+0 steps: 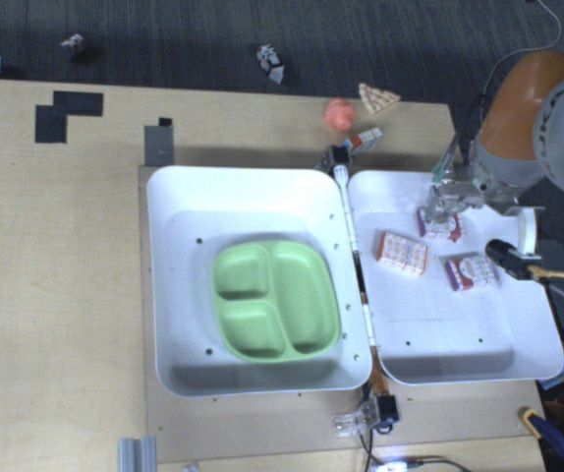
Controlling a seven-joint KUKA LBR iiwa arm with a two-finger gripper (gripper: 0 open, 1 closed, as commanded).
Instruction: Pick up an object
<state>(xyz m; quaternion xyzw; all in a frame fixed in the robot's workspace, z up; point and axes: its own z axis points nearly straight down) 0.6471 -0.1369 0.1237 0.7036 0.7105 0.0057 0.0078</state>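
Note:
The right bin [518, 357] holds three small red-and-white packets. One packet [402, 254] lies left of the middle, another [471, 271] lies to its right, and a third [441, 228] lies at the far side. My gripper [446, 205] points down right over that third packet and covers its upper part. I cannot see whether it touches or holds the packet. The arm's orange band [518, 96] rises behind it at the right.
A green divided plate [274, 298] lies in the left bin [174, 264]. On the bench beyond the bins lie a pink ball [339, 114], a toy pizza slice [378, 97] and a small tube [361, 141]. The ridge between the bins runs just left of the packets.

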